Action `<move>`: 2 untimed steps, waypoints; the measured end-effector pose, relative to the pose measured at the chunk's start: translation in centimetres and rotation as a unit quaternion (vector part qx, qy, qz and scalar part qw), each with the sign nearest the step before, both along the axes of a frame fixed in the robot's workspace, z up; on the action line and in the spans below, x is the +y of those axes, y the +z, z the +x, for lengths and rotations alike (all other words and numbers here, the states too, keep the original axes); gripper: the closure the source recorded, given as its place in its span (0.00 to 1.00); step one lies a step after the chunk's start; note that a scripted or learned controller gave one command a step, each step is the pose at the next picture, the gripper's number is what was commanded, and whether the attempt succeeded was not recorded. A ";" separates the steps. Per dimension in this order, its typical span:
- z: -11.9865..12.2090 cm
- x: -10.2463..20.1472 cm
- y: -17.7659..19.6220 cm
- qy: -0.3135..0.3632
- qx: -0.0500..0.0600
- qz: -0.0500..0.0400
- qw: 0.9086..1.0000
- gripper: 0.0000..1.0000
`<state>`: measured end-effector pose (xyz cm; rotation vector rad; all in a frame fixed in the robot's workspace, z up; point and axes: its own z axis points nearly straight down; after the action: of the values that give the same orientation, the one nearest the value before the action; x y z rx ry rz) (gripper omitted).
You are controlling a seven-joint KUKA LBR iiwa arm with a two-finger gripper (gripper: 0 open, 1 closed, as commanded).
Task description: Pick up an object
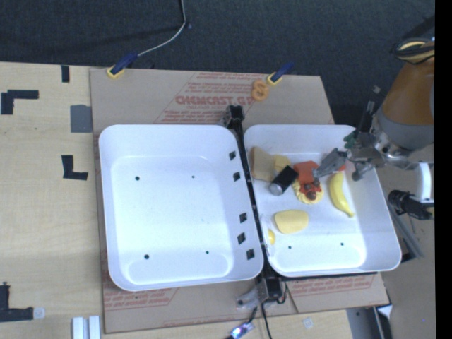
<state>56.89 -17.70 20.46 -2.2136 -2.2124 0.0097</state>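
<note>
The right bin (374, 256) holds several objects. A yellow banana (342, 195) lies at its right. Beside it, a red and orange piece (307, 173) rests on a small yellow round item (309, 196). A black cylinder (282, 180) leans by a tan block (262, 164). A pale yellow lemon-shaped object (291, 221) sits lower in the bin. My gripper (343, 169) hangs open just above the banana's top end and the red piece, with nothing between its fingers.
The left bin (169, 203) stands beside the right one, separated by a black-clipped divider (242, 189). A small yellow bit (270, 236) lies at the right bin's left wall. An orange ring (260, 89) and blue-yellow clamps (121, 65) sit on the cardboard behind.
</note>
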 end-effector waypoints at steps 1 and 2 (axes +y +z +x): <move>4.4 -0.2 -10.0 0.001 -0.014 -0.004 1.000 0.00; 8.1 6.8 -10.8 0.002 -0.015 -0.009 1.000 0.00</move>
<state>65.00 -10.86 9.64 -2.2320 -2.2410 -0.0034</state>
